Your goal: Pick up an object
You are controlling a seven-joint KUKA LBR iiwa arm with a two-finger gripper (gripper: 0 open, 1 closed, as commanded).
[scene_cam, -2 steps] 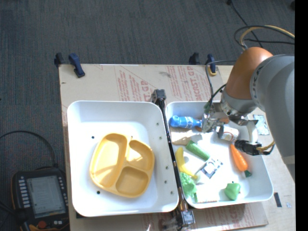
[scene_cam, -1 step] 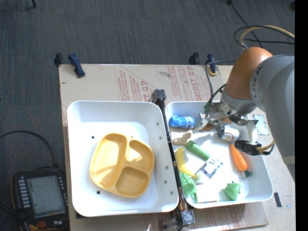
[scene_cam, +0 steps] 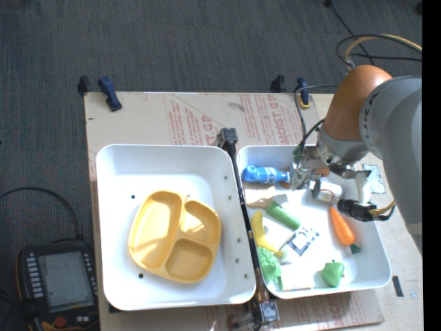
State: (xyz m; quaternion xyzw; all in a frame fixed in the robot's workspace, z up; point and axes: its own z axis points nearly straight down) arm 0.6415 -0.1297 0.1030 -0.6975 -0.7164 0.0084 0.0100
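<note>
1. arm (scene_cam: 386,116) looms from the right.
2. gripper (scene_cam: 303,174) is low in the right bin (scene_cam: 382,267), by the blue bottle (scene_cam: 265,176).
3. carrot (scene_cam: 342,227) lies near.
4. yellow tray (scene_cam: 176,236) sits in the left bin (scene_cam: 117,164).

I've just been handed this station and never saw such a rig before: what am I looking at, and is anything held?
One fixed camera looks down at a slant on a bench. The grey arm with the orange band reaches in from the picture's right; its gripper hangs over the right bin, beside a blue bottle. I see nothing between its fingers. That bin also holds a carrot, a banana, green toys and a small box. The left bin holds a yellow divided plate.
</note>
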